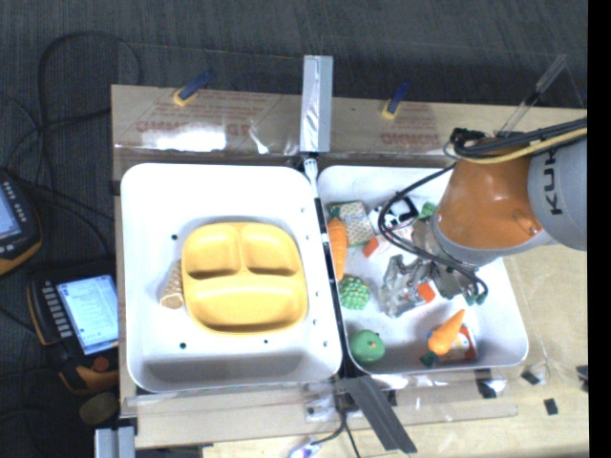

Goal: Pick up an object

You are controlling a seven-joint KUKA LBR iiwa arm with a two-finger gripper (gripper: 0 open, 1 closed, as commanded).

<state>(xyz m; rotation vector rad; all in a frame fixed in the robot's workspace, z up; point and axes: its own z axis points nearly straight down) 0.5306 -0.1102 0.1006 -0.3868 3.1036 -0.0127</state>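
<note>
Over the right bin (511,346), gripper (406,289) points down among toys; can't tell how its claw is set. Orange carrot toy (445,331) lies just right-near of it, green ball (368,346) near-left, green knobbly piece (354,292) left. Left bin (143,256) holds yellow divided tray (244,275).

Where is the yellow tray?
The yellow tray lies in the middle of the left bin in the camera view, with a tan cone touching its left edge.
</note>
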